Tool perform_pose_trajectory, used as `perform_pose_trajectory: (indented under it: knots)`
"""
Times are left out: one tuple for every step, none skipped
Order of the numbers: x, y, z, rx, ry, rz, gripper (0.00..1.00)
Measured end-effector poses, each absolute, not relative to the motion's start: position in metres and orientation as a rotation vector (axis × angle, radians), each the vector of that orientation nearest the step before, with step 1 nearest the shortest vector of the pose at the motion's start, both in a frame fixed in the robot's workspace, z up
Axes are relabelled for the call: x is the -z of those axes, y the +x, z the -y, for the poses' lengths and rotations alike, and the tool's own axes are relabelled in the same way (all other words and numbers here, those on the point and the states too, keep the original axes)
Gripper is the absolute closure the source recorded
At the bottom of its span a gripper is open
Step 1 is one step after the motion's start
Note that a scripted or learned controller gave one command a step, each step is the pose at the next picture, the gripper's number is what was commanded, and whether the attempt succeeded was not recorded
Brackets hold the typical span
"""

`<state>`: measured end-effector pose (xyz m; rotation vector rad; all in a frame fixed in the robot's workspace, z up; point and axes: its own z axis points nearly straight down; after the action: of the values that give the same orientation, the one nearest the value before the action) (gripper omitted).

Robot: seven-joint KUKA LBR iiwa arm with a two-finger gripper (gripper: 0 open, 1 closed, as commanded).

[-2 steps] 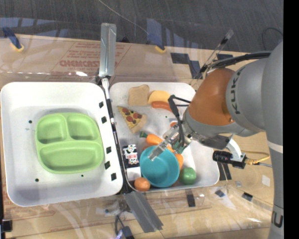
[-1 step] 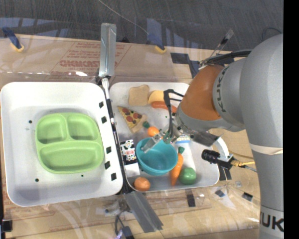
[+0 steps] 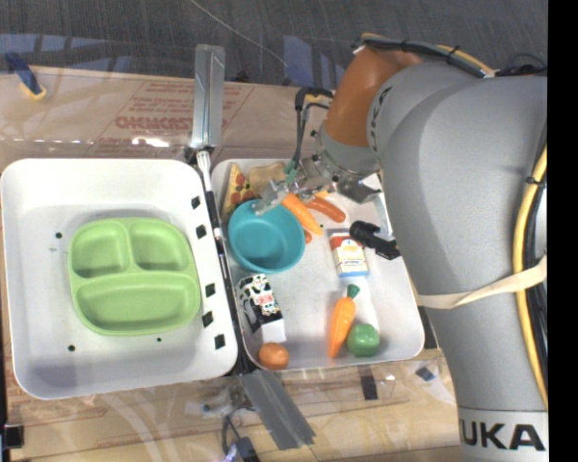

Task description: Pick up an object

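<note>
Camera view, fixed above bench (image 3: pixel 96 104): end effector (image 3: pixel 291 183) lowered into far end of right bin (image 3: pixel 405 296), above far rim of blue bowl (image 3: pixel 266 239) and beside orange carrot-like pieces (image 3: pixel 313 210). Whether closed or apart: cannot tell. No object seen in grasp. Candidate objects crowded at that far end; others nearer front edge: small bottle (image 3: pixel 349 256), carrot (image 3: pixel 341 321), green ball (image 3: pixel 363 339), cow-patterned carton (image 3: pixel 263 306), orange ball (image 3: pixel 273 356). Left bin (image 3: pixel 29 258) carrying green divided plate (image 3: pixel 132 275). Likely failures: closing on bowl rim instead of a small piece; nudging bowl sideways; thin pieces slipping out on lift, owing to crowding.
</note>
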<state>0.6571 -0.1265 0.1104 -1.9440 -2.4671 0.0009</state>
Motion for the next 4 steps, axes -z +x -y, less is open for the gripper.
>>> perform_pose_trajectory:
  knots:
    - [-0.122, 0.656, 0.130, -0.017, -1.936, 2.473, 1.00]
    - [-0.196, 0.658, 0.086, -0.005, -2.284, 2.175, 1.00]
    - [-0.309, 0.634, 0.104, 0.001, -1.960, 2.459, 1.00]
    - [-0.209, 0.593, 0.145, -0.008, -1.776, 2.580, 1.00]
